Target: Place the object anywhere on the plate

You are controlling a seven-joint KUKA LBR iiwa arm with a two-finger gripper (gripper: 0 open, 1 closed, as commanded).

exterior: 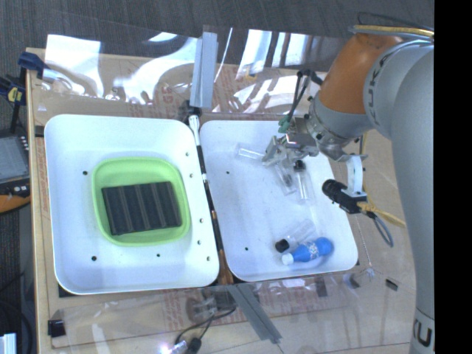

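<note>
Hovering over the right bin, the gripper sits near that bin's far edge, and whether it is spread or closed cannot be told from here.

A blue bottle with a white cap lies on its side near the right bin's near right corner, well apart from the gripper, with a small black piece just beside its cap end. A clear plastic item lies near the far edge, just left of the gripper. In the left bin, a green plate sits in the middle, bearing a dark ribbed insert.
</note>
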